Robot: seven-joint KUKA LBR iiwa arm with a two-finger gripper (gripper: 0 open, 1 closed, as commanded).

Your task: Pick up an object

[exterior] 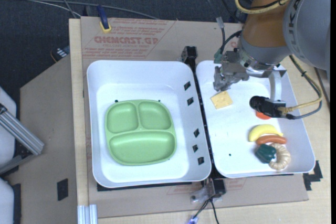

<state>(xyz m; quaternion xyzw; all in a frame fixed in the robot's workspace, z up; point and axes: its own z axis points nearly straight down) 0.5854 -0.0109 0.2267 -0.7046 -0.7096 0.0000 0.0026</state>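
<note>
My gripper (pixel 222 83) hangs over the far left part of the right bin (pixel 236 157), reaching in from the right under the orange wrist band. Just in front of it, a pale yellow cheese-like wedge (pixel 222 100) lies on the bin floor, apart from the gripper. At the bin's near right a yellow banana (pixel 261 131), an orange sausage (pixel 272 139), a teal piece (pixel 265 152) and a beige ring (pixel 282 158) lie clustered together.
The left bin (pixel 100 86) holds a green divided plate (pixel 140 131). A black and orange part on a yellow cable (pixel 265 105) sits over the right bin beside the arm. Small black clips line the wall between the bins (pixel 198 113).
</note>
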